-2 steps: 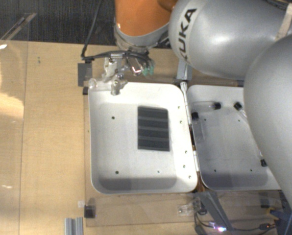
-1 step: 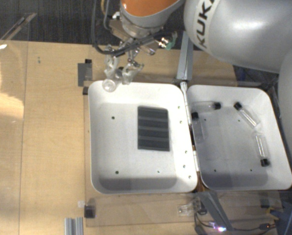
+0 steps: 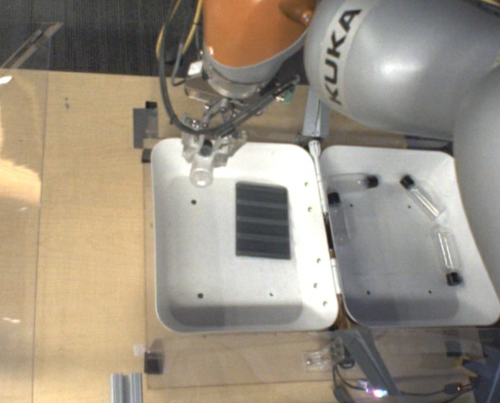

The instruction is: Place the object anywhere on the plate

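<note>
The tube (image 3: 200, 173), clear, is hanging between the fingers of the gripper (image 3: 203, 154), over the left bin's (image 3: 170, 250) far-left corner. The plate (image 3: 263, 220), dark and ribbed, is lying well apart. Released here, the tube would be missing it, or rolling off its ribs. 4 tubes (image 3: 422, 196) are sitting in the right bin (image 3: 476, 300); the bench (image 3: 74, 242) is wooden.

A dark ribbed rectangular plate (image 3: 263, 220) lies in the left shallow white bin (image 3: 183, 300); three clear plastic tubes (image 3: 421, 198) lie scattered in the right white bin (image 3: 485, 309)
</note>
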Robot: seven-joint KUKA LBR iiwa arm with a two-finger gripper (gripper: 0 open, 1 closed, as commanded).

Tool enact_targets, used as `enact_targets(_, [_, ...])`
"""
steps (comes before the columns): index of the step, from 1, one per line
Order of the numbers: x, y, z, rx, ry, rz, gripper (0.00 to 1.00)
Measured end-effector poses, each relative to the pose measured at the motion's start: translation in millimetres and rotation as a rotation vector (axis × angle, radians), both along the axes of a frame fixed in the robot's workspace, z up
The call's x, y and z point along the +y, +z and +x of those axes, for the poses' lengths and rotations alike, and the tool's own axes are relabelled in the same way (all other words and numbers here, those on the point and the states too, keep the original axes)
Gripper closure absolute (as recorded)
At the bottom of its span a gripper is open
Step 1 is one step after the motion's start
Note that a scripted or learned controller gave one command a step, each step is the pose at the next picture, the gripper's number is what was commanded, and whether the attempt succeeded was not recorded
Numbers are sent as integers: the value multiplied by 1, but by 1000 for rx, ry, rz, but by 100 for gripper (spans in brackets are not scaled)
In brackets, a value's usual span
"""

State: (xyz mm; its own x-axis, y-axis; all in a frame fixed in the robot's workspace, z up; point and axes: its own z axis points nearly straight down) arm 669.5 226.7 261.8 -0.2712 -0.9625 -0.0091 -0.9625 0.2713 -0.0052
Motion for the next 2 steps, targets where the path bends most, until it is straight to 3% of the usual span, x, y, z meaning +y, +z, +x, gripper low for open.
enact_targets(1, [-1,67,0,-5,261,-1,100])
enact_targets(2, [3,60,-9,-4,569,-3,100])
